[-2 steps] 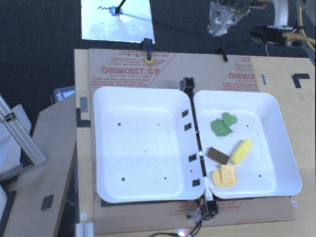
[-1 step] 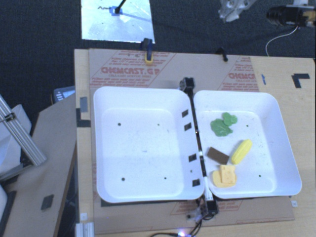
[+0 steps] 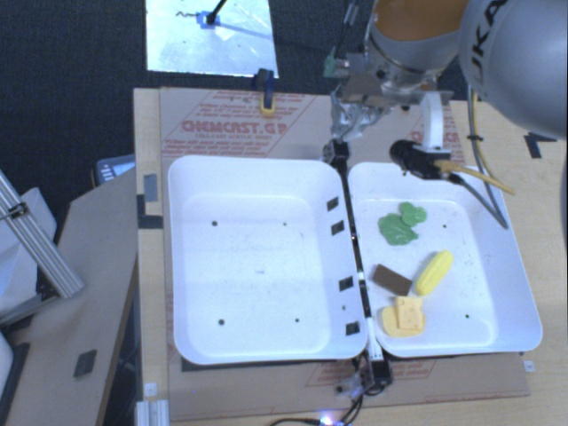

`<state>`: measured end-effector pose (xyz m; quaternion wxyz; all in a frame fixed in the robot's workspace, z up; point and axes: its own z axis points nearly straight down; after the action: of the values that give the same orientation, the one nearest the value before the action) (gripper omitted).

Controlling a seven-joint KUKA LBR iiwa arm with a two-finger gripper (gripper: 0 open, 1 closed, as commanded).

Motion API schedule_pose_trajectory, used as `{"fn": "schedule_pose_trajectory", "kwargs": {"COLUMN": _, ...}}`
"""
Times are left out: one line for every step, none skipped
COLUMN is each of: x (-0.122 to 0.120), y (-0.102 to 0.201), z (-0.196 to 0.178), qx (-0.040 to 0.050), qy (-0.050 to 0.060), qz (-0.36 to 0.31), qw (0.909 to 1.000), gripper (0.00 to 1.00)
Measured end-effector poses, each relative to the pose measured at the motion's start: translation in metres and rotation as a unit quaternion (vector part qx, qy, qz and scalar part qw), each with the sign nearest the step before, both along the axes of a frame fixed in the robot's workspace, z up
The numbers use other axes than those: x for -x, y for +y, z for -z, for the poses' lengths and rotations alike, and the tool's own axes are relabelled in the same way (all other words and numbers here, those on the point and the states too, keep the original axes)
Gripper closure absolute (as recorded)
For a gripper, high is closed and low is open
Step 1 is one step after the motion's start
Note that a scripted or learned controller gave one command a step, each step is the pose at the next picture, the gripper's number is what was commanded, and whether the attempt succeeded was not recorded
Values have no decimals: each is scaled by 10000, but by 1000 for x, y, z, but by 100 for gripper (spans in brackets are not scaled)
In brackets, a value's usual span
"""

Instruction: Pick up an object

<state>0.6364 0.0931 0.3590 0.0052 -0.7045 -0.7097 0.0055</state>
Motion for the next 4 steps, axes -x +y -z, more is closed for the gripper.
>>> {"fn": "schedule_pose_trajectory", "kwargs": {"x": -33, "y": 28, "z": -9, "qx": -8, "qy": -100, "qz": 3, "qw": 10000, "gripper": 100}}
{"fn": "schedule_pose_trajectory", "kwargs": {"x": -30, "y": 25, "z": -188, "qx": -20, "qy": -183, "qz": 4, "qw": 9998, "gripper": 100}}
{"fn": "schedule_pose_trajectory", "kwargs": {"x": -31, "y": -8, "z": -40, "qx": 9, "qy": -18, "qz": 47, "qw": 10000, "gripper": 100}}
{"fn": "schedule_pose_trajectory", "kwargs": {"x": -32, "y": -24, "z": -170, "qx": -7, "qy": -153, "qz": 38, "qw": 9999, "gripper": 100}}
